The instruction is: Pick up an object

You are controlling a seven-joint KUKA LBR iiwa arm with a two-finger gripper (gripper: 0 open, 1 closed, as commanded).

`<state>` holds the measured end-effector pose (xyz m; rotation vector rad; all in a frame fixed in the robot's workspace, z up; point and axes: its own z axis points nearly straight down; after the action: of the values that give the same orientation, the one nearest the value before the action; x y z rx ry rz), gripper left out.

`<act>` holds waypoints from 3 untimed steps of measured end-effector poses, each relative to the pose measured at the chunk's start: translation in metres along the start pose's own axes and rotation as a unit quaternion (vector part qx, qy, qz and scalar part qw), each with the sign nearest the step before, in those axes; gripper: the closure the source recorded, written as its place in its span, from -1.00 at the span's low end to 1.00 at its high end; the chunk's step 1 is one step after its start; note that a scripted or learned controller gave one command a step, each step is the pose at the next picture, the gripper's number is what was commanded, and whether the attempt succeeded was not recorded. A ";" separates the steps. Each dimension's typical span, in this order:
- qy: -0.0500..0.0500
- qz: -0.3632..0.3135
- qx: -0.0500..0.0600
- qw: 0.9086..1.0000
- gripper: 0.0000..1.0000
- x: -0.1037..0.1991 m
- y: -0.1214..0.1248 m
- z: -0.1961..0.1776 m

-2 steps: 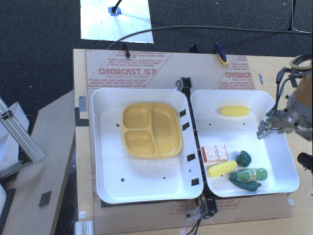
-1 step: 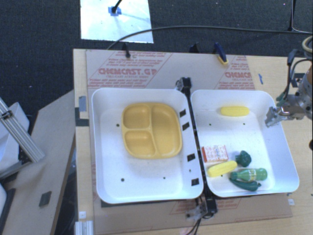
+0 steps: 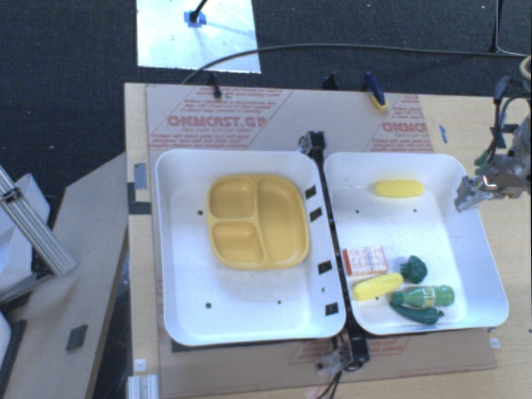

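The hand [image 3: 468,191] is seen at the right edge above the right bin's [image 3: 449,166] rim, partly cut off, and whether it is open or closed cannot be told. In the left bin [image 3: 179,248] a yellow divided plate [image 3: 257,221] is placed. In the right bin a yellow oblong piece [image 3: 398,189] lies near the far wall, and a small printed packet [image 3: 365,260], a yellow corn-like piece [image 3: 377,287], a dark green piece [image 3: 413,268] and a green bottle [image 3: 426,296] are grouped near the front.

Glossy white plastic bins [image 3: 249,327], matt yellow plastic tray [image 3: 258,221], smooth yellow banana [image 3: 398,189].
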<state>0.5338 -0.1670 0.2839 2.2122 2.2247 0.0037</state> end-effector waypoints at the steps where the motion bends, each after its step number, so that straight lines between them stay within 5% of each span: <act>1: 0.002 -0.002 0.001 1.000 1.00 0.059 0.007 0.014; 3: 0.002 -0.003 0.001 1.000 1.00 0.182 0.025 0.025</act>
<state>0.5580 0.0147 0.2587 2.2085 2.2342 0.0051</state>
